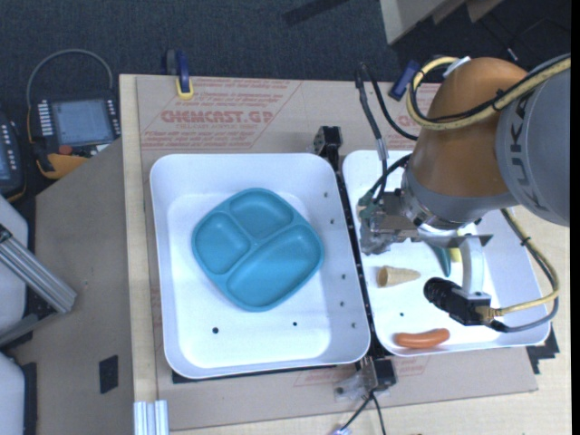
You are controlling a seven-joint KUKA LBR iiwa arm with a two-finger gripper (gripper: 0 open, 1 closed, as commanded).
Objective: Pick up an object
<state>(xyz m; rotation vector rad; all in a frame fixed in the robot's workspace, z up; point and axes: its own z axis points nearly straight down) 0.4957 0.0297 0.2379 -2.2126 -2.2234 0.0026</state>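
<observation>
My bench, with two white bins side by side on it.

I see a brown board surface with faded red print along its far edge and a yellow-and-blue clamp gripping that edge. The left bin and the right bin sit directly on the board, their inner walls just beside each other. A black cable trails over the far part of the bench toward the gap between the bins.
</observation>
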